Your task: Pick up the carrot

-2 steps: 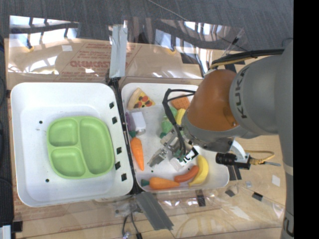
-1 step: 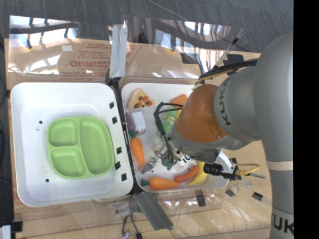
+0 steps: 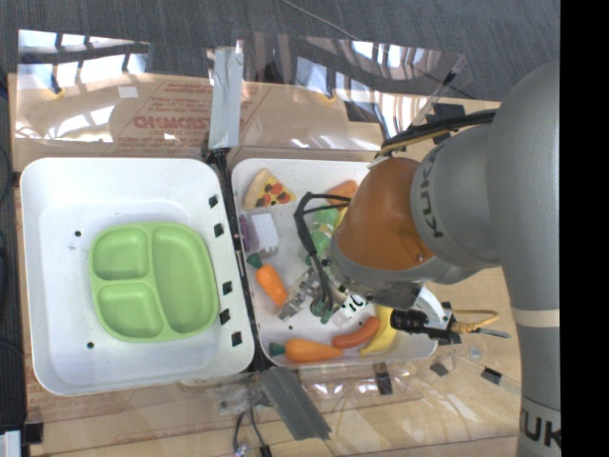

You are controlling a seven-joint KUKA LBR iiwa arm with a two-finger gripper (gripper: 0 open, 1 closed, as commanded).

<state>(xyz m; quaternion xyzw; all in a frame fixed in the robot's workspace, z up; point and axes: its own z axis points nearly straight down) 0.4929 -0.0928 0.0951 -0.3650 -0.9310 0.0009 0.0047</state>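
Note:
Two orange toy carrots lie in the right bin. A short carrot with a green top rests near the bin's left wall. A longer carrot lies along the front wall. My gripper hangs low in the bin, just right of the short carrot and above the long one. Neither carrot sits inside it. The arm's orange band and grey wrist cover the right half of the bin.
The right bin also holds a pizza slice, a purple-and-white block, a green piece, a red sausage and a yellow banana. A green divided plate sits in the left bin.

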